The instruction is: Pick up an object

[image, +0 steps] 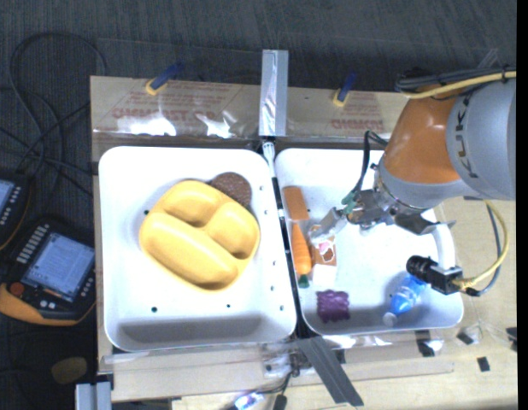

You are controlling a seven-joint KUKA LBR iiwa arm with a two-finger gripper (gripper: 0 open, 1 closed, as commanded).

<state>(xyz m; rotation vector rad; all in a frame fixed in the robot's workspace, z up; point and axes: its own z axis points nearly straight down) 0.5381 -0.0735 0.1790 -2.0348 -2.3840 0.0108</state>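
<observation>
My gripper (pixel 325 222) reaches in from the right over the right bin (pixel 366 165). Its fingertips hang just above a small white carton with a red-brown mark (pixel 325 252). Left of them a carrot (pixel 300 250) lies along the divider, with a sausage-like orange piece (pixel 295 202) beyond it. A purple object (pixel 333 304) sits near the bin's front wall, and a blue bottle (pixel 402 300) lies at front right. Nothing shows between the fingers.
The left bin (pixel 132 314) holds a big yellow banana-like bunch (pixel 200 233) with a dark brown round thing (pixel 231 185) behind it. A black camera fitting (pixel 431 271) and a yellow cable (pixel 490 272) hang from the arm over the right bin. Handheld controllers lie on the floor at left.
</observation>
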